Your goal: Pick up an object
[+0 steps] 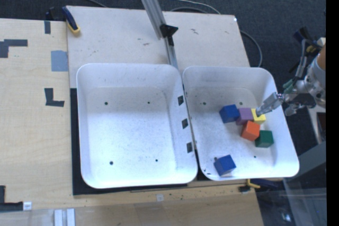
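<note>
Several small blocks lie in the right bin (pixel 212 79). A blue block (pixel 229 113), a purple block (pixel 245 115), a yellow block (pixel 259 116), an orange block (pixel 250 130) and a green block (pixel 264 138) are clustered near its right wall. A second blue block (pixel 224 164) sits alone near the front edge. My gripper (pixel 267 105) reaches in over the bin's right wall, its tip just above and to the right of the yellow block. I see nothing held in it.
The left bin (pixel 85 114) stands beside the right one, with a dark divider strip (pixel 184 123) between them. A slanted metal rail (pixel 151 0) crosses the bench behind the bins. A yellow-and-blue clamp (pixel 71 21) lies at the back left.
</note>
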You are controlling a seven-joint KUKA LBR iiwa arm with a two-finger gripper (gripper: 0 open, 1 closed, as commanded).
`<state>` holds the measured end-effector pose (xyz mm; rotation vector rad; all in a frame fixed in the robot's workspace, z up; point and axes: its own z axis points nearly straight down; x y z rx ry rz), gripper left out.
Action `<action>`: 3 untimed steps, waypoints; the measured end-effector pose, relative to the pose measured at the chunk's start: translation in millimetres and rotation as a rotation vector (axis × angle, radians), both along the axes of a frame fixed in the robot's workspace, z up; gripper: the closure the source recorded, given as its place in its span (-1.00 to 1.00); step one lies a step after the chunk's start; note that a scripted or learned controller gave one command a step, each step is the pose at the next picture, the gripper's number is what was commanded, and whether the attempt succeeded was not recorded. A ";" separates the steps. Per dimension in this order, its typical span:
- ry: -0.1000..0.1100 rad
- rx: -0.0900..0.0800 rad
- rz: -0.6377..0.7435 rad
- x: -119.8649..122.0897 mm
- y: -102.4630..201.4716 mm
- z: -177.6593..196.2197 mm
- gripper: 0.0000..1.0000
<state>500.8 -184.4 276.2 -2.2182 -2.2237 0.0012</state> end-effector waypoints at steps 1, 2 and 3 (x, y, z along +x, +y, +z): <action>0.007 0.001 -0.002 38.0 -23.1 -115.7 -1.00; -0.005 -0.005 -0.003 28.9 -5.3 -183.9 -1.00; -0.002 -0.001 -0.001 28.6 -4.3 -173.8 1.00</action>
